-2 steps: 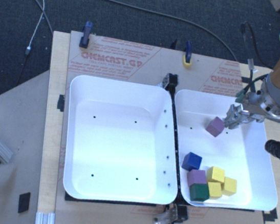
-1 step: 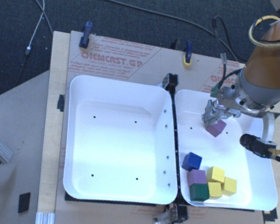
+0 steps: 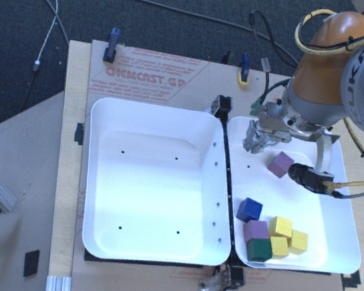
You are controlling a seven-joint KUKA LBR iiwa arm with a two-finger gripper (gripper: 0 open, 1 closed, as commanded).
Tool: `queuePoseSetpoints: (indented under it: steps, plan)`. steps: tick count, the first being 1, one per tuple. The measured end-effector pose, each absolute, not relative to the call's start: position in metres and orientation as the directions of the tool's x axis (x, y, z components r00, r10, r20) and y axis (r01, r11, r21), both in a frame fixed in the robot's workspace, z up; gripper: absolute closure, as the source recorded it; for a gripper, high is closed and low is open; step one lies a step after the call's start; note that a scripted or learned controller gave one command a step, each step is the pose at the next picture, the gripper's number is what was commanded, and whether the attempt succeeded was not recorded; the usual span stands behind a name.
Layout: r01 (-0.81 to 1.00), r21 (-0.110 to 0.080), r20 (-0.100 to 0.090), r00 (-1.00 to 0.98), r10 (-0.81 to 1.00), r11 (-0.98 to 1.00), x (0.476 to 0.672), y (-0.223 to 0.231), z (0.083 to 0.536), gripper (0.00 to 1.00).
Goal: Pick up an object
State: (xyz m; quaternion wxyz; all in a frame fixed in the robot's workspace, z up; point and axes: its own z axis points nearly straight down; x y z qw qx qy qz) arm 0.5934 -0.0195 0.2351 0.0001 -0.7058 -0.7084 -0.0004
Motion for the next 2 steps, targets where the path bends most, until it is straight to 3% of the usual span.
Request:
queuePoseSetpoints:
  steps: [1, 2]
  plan:
    - [1.0, 0.001, 0.001, -0.004, 1.0, 0.004, 0.611, 0.031, 0.24, 1.0]
    - [1.0, 0.0, 0.001, -0.004, 1.0, 0.004, 0.611, 0.078, 0.233, 1.0]
